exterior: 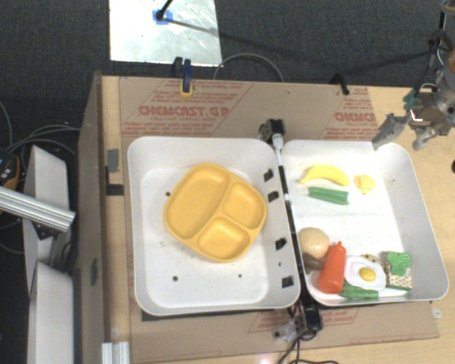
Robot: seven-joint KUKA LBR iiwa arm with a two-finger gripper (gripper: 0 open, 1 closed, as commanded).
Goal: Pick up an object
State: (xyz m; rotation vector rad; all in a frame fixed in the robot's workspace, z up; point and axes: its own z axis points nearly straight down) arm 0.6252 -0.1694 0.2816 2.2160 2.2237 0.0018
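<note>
Nothing has been picked up yet: the gripper (pixel 404 133) is seen spread and bare above the right bin's (pixel 418 203) far right corner, while the banana (pixel 324 174), bean pod (pixel 328 196) and ketchup bottle (pixel 333 267) lie untouched inside it.

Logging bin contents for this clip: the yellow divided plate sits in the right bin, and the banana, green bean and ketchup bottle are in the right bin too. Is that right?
Not quite. In the camera view the yellow divided plate sits in the left bin, not the right. The banana, green bean and ketchup bottle are indeed in the right bin.
</note>
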